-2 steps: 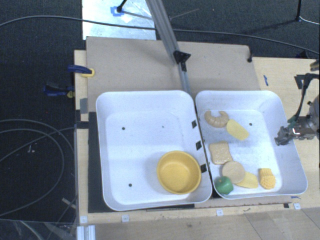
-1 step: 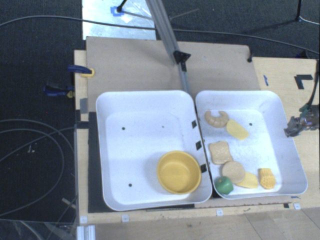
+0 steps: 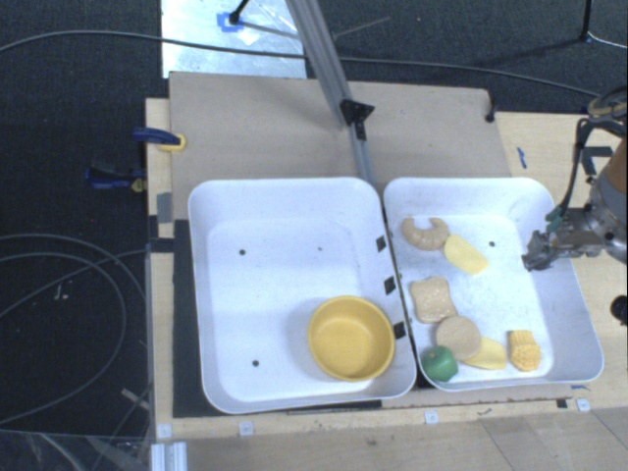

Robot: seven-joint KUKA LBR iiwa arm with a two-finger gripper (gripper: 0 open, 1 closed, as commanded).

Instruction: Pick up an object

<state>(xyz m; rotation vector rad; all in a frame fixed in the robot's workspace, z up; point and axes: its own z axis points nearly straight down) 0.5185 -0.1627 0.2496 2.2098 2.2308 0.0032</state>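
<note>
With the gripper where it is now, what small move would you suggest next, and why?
Probably a short move left and slightly down the view, into the right-hand white bin. The gripper sits at that bin's right rim with no object under it; the nearest item, the pale yellow lemon-shaped toy, lies apart to its left, beside the tan croissant-shaped toy.

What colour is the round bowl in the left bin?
Yellow: the round bowl, seen in the camera view.

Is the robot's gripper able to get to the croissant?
Probably yes. The gripper sits at the right bin's right rim, and bare white floor lies between it and the croissant; nothing covers it.
</note>
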